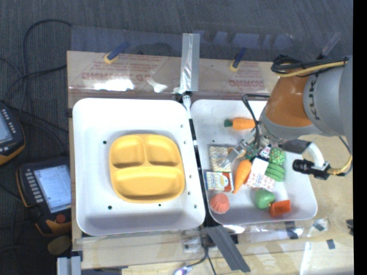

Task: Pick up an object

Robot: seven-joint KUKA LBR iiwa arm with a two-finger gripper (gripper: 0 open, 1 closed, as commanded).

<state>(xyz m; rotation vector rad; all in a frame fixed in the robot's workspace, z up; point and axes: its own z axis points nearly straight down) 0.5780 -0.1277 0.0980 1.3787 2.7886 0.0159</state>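
My gripper (pixel 245 151) reaches down into the right bin (pixel 307 202), near its middle. It hangs just above the top end of an orange carrot (pixel 242 174) and beside a yellowish packet (pixel 219 156). A second carrot with a green tip (pixel 241 123) lies towards the back of that bin. Further items lie around it: a white packet with red print (pixel 261 174), a green ribbed piece (pixel 277 164), a green round piece (pixel 264 198), an orange-red block (pixel 280 208), a pinkish ball (pixel 219 203) and a small packet (pixel 217 181).
The left bin (pixel 86 153) holds a yellow divided tray (pixel 147 166). The arm's orange band (pixel 287 103) and grey body cover the right bin's back right corner. A black cable (pixel 312 167) runs over its right rim. Handheld screens (pixel 43 188) lie left of the bench.
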